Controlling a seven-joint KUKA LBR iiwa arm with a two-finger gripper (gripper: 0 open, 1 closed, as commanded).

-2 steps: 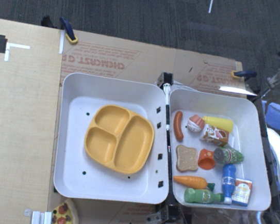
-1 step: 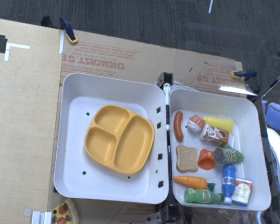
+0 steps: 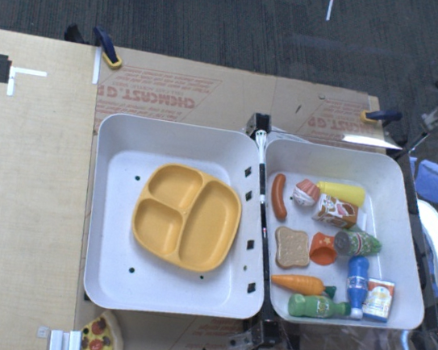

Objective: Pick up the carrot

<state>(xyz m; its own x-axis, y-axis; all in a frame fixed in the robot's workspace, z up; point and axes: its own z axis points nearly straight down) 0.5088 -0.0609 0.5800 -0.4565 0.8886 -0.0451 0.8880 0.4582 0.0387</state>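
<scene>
The carrot (image 3: 297,284) lay touching the green bottle (image 3: 316,307) and near the bread slice (image 3: 293,248); a grasp could snag either. The gripper's state could not be told.

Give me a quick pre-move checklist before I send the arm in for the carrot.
1. Carrot located: ok. The carrot lies in the right bin, near its front edge.
2. Top of carrot uncovered: ok, nothing lies over it.
3. Room around it: not ok. The green bottle sits just in front, the bread slice just behind.
4. Carrot's green tip: cannot tell whether it touches the blue bottle.
5. Left bin: ok. The yellow divided plate sits apart from the carrot.
</scene>
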